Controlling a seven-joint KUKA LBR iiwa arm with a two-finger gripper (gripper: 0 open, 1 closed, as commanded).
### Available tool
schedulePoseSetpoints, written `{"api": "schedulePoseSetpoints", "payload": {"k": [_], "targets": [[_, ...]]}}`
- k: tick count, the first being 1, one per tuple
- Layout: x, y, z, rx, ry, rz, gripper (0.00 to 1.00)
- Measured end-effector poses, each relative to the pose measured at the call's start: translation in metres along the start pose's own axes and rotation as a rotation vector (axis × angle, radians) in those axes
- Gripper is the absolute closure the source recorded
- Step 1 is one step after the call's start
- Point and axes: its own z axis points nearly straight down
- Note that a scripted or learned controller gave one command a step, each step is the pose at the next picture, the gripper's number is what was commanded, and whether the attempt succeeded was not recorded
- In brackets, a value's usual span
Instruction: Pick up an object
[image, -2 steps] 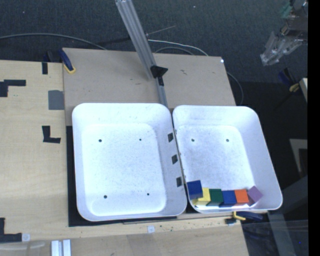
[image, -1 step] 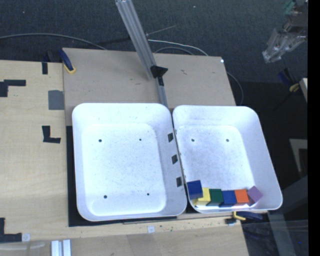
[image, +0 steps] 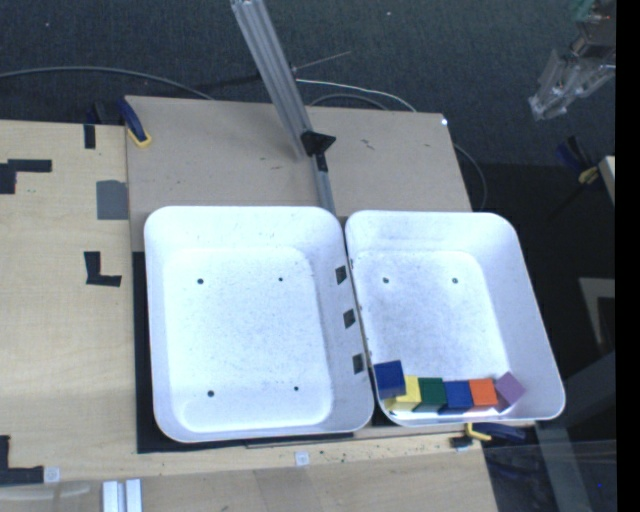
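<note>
Jaws (image: 568, 85) top right, state unclear; blocks (image: 445, 392) well apart, right bin (image: 520, 290) near edge.

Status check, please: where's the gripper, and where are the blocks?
Gripper at upper right, off the bins, nothing seen between fingers. Coloured blocks lined along right bin near wall, untouched. Nothing blocking them.

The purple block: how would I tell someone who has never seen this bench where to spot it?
Find the right-hand white bin and look along its near edge, where a row of small coloured blocks lies. The purple block ends that row in the bin's near right corner, beside an orange block; it is the row's sole purple piece.
</note>
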Motion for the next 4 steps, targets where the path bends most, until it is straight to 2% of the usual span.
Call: {"api": "schedulePoseSetpoints", "payload": {"k": [4], "targets": [[0.002,0.001,-0.040,0.001,-0.009,-0.004,1.00]]}}
